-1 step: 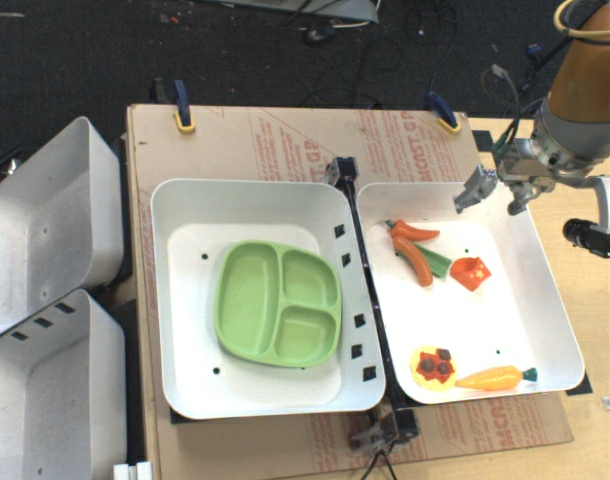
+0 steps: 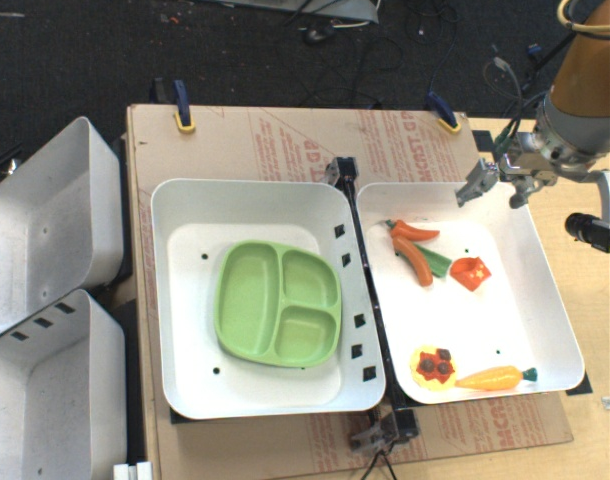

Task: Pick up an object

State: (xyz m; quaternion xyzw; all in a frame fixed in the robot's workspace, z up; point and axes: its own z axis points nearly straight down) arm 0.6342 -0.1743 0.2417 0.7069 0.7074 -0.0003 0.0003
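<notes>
Toy carrot (image 2: 493, 377) lies lengthwise along the right bin's (image 2: 545, 268) near rim (leaves pointing right); tool (image 2: 498, 186), fingers spread, hovers over the far rim.

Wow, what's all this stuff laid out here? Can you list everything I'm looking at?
Bins: two, white, side by side on the bench.
Divided plate: one, light green, three compartments, in the left bin.
Toy carrots: two, orange-red with green tops, crossing near the back of the right bin.
Red piece: one, red, blocky, just right of the carrots.
Yellow piece: one, yellow with red and dark bits on top, front of the right bin.
Orange carrot: one, orange with a dark green tip, beside the yellow piece.
Spare tubs: two, white, off the bench at far left.
Clamps: two, blue and yellow, back edge of the board.
Gripper: one, grey, jaws apart, above the right bin's back corner.
</notes>
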